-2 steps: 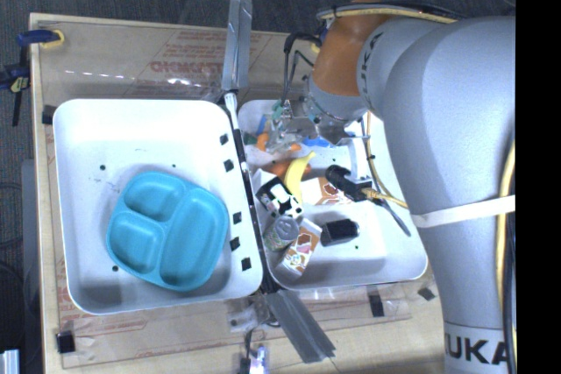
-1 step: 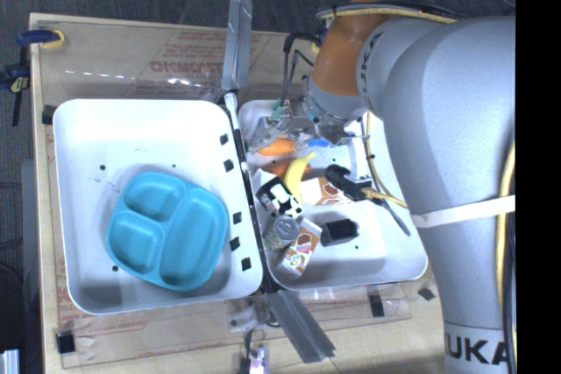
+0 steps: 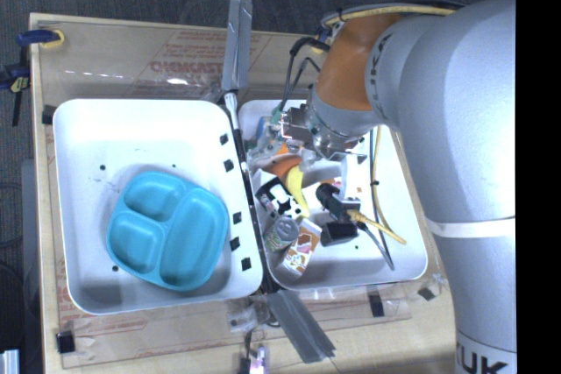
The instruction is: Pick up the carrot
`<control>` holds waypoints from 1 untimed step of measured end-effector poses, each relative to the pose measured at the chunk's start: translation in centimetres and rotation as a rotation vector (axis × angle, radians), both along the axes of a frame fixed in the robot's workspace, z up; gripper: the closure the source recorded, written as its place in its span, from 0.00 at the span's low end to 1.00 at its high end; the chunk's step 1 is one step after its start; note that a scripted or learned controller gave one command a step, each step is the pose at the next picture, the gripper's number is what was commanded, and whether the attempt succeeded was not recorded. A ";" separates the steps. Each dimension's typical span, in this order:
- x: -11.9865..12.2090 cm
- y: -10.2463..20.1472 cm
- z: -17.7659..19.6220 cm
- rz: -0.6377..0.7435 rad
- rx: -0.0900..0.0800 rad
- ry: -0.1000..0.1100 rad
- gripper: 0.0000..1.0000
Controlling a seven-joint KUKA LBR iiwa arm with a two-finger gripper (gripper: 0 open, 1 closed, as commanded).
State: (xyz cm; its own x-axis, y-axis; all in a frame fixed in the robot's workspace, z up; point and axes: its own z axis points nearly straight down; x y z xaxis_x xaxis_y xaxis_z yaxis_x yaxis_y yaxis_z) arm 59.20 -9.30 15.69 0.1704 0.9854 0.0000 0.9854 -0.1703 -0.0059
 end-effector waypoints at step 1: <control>2.9 -2.3 -5.1 0.035 -0.001 -0.009 0.00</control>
State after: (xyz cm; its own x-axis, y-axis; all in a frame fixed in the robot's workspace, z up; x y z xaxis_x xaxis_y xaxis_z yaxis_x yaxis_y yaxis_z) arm 62.07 -11.59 10.60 0.1353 0.9908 0.0003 0.9908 -0.1353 0.0036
